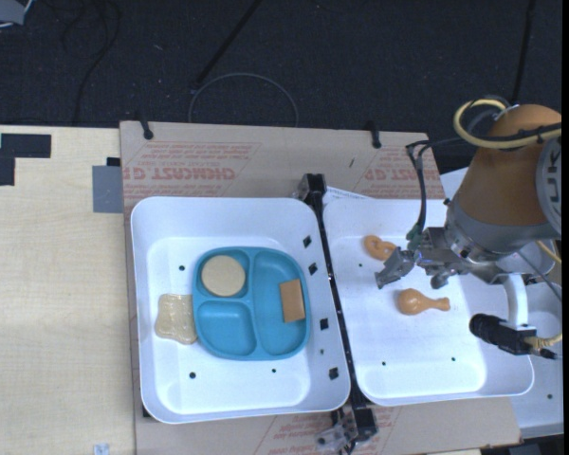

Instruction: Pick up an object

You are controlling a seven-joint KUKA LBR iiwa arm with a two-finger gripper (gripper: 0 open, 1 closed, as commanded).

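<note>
In the right bin (455, 373) lie two tan, drumstick-shaped pieces. One drumstick piece (421, 301) sits near the bin's middle, and a smaller piece (379, 247) lies toward the far left. My gripper (417, 274) hangs over this bin between them, just above the nearer drumstick. It is open, and nothing sits between its fingers (394, 272). The grey arm with its orange band (507, 173) reaches in from the right.
The left bin (161, 387) holds a blue sectioned tray (237, 335) with a round tan disc (222, 275) and a brown block (292, 300) on it. A pale beige piece (175, 318) lies beside the tray. A black divider (324, 292) separates the bins.
</note>
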